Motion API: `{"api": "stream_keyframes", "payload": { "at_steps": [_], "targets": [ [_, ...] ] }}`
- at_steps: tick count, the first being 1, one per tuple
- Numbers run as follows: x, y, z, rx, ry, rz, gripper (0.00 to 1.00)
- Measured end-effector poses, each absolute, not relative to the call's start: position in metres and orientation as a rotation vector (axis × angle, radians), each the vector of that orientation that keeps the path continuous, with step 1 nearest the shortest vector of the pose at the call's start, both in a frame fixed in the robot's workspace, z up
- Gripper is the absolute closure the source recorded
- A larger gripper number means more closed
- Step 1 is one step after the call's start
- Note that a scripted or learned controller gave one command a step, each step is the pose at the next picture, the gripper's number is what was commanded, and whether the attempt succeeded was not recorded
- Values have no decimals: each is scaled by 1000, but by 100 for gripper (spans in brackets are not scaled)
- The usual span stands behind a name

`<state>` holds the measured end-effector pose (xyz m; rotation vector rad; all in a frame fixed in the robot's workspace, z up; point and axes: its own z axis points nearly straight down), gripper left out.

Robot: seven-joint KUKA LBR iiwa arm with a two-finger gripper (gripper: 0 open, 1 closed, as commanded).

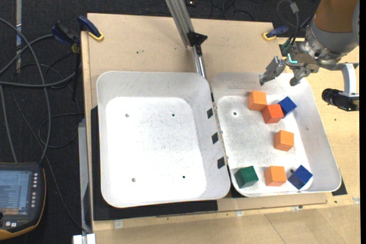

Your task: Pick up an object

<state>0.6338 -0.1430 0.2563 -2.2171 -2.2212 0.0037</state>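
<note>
The hand [284, 72] hangs over the far edge of the right bin [320, 140], fingers spread and gripping nothing. Below it lie the blocks — an orange block [257, 100] touching a red block [273, 113], a blue block [287, 104] just beside. The left bin [108, 123] sits alongside on the worktop [148, 43].

The tan tabletop [148, 43] carries two shallow white bins side by side: the left bin [108, 123] near its left edge, the right bin [320, 140] reaching toward its right edge. Yellow-tipped clamps [94, 31] grip both far corners.
</note>
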Motion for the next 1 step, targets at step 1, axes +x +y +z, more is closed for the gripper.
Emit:
{"api": "stream_keyframes", "payload": {
  "at_steps": [1],
  "targets": [
    [635,-143,259,-2218,-2225,1,0]
  ]
}}
